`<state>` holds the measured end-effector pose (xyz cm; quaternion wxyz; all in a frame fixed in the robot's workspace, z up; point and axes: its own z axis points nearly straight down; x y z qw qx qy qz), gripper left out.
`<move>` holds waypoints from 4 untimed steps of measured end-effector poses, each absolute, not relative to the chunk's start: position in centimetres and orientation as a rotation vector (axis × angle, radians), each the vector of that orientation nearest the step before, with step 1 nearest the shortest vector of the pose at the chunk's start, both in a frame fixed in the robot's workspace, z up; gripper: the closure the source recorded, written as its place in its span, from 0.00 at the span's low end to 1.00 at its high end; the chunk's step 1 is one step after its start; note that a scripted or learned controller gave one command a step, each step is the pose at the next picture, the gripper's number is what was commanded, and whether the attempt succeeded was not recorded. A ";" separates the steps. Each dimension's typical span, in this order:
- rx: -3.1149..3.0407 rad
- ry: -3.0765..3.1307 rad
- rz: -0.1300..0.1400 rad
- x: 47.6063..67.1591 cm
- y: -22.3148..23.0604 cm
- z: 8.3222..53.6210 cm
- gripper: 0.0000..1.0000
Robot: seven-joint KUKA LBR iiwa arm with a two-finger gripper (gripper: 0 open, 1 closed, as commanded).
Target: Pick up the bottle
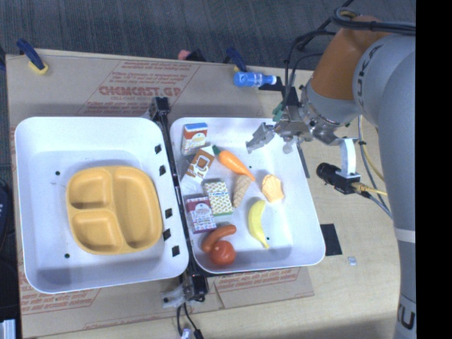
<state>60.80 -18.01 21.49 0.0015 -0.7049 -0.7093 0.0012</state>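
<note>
Bottle [254, 80], blue with white end, lying outside right bin [311, 217]; hand [263, 138] open, holding nothing.

One fixed camera looks down slantwise on both bins [28, 189].

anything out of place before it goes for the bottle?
Yes: the blue bottle lies on its side on the cardboard beyond the right bin, outside both bins. The gripper hangs over that bin's far right corner, near the bottle but not on it.
</note>
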 end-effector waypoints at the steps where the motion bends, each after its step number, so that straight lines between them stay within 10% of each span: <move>1: -2.205 -2.231 0.005 60.8 -17.9 22.5 1.00; 2: -2.225 -2.214 0.003 48.2 -21.2 25.7 1.00; 3: -1.966 -2.445 0.003 47.6 -11.9 23.4 1.00; 4: -1.439 -2.793 0.002 47.6 -16.5 24.7 1.00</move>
